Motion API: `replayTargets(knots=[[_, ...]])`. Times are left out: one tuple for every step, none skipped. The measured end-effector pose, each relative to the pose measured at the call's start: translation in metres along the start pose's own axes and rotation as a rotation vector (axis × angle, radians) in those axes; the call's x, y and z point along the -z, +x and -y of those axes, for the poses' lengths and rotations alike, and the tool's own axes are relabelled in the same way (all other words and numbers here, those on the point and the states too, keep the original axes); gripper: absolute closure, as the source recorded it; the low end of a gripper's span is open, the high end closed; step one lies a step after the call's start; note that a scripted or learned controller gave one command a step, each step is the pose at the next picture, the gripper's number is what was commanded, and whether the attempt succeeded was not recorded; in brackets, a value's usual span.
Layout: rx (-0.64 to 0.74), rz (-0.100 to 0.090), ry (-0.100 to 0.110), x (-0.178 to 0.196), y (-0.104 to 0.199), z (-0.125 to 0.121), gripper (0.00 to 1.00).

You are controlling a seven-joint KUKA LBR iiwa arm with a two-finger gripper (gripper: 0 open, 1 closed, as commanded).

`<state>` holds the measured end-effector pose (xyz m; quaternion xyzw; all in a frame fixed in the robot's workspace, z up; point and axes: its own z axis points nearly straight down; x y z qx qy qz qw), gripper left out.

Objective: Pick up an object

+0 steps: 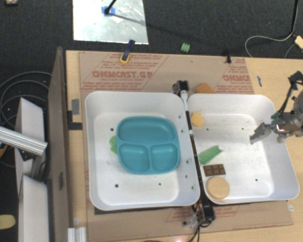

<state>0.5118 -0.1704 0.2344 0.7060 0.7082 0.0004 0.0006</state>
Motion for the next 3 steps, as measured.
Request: replayTargets(knots=[[0.008,-0.005,0.003,-0.044,0.083,-0.016,0.0],[-0.004,-0.003,-0.003,-0.153,0.083,-0.019,0.0],[-0.001,-0.001,-0.012,-0.136,0.082,-0.022,1.0]])
